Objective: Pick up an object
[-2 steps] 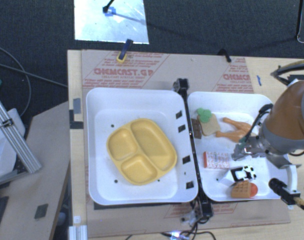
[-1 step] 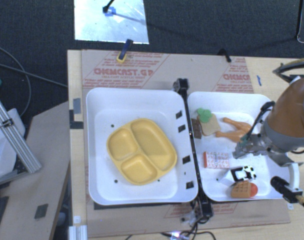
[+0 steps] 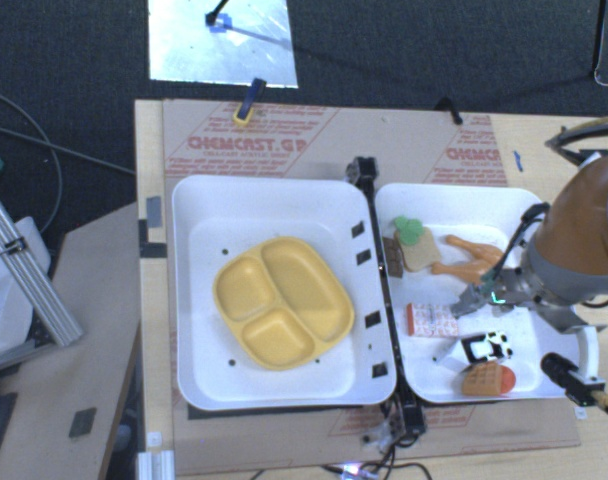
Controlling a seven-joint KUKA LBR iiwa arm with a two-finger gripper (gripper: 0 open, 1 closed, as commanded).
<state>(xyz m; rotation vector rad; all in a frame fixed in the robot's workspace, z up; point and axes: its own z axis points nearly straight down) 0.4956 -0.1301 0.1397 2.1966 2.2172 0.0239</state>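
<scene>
An orange waffle-like toy (image 3: 488, 378) is lying near the worktop's front edge in the right bin (image 3: 424, 203), with a black-and-white toy (image 3: 487, 347) just behind it. The hand (image 3: 476, 299) is hanging over the bin's middle; whether it is open is hard to tell. A red-patterned packet (image 3: 432, 320), tan figure (image 3: 472, 256) and green-topped piece (image 3: 412, 243) are crowding around. A yellow divided tray (image 3: 282, 301) is sitting in the left bin (image 3: 199, 228).

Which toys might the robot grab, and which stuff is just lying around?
For the job:
- gripper
- green round toy
- tan bread-like piece
- orange limbed figure
- red-and-white flat card
- black-and-white small toy
- orange waffle-like piece

Lying about:
- yellow three-part plastic tray
- silver foil sheet
</scene>
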